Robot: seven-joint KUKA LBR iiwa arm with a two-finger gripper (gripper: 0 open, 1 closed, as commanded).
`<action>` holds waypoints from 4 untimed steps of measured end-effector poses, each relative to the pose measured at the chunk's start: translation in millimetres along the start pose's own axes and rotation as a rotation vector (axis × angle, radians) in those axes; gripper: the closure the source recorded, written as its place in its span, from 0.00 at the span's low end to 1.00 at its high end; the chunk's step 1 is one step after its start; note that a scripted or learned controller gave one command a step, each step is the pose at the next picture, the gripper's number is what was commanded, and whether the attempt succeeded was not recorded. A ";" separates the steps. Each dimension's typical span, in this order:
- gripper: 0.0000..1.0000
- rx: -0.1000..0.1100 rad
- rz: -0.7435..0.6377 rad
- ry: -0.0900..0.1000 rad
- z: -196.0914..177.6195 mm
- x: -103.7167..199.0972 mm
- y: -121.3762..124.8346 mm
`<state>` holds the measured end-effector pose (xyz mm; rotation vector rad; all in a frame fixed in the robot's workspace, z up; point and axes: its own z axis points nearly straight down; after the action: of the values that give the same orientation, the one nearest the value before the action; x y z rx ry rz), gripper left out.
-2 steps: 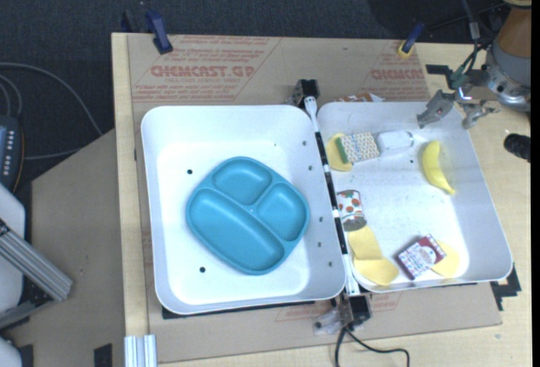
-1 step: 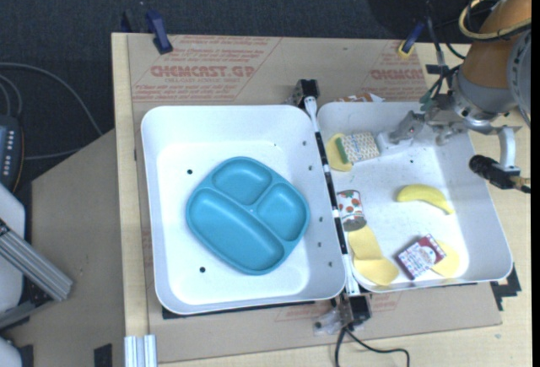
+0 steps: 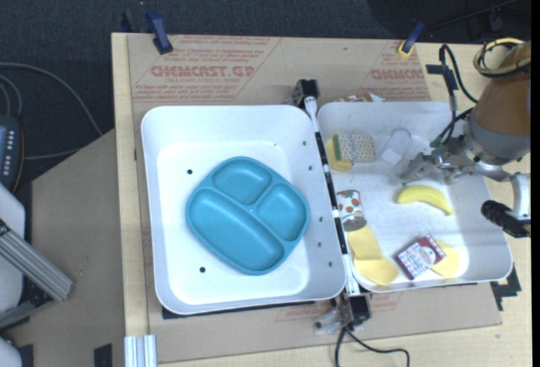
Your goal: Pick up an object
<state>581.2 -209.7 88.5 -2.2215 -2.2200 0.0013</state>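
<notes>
My gripper (image 3: 428,166) hangs low in the right bin (image 3: 498,226), reaching in from the right under the arm's orange band (image 3: 504,106). A yellow banana (image 3: 427,197) lies on the bin floor just in front of the gripper and very close to it; I cannot tell whether they touch. Left of the gripper lies a clear plastic cup (image 3: 394,146) and beyond it a sponge pad (image 3: 351,148) with a yellow edge. A small printed can (image 3: 349,205) rests against the bin's left wall. A red packet (image 3: 419,256) and a yellow lumpy item (image 3: 372,256) lie at the front.
The left bin (image 3: 160,188) holds a blue divided plate (image 3: 246,214). A hinge strip (image 3: 327,188) separates the two bins. Cables (image 3: 498,53) loop above the arm at the right. Blue clamps (image 3: 157,32) sit at the bench's far edge.
</notes>
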 end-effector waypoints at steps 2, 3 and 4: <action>1.00 -0.002 -0.001 0.000 -5.9 50.3 -30.9; 1.00 -0.003 -0.002 -0.001 -9.9 93.1 -4.8; 0.00 -0.003 -0.001 -0.001 -9.8 92.7 -5.0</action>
<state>576.3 -117.0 98.3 -2.2219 -2.2230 -0.0011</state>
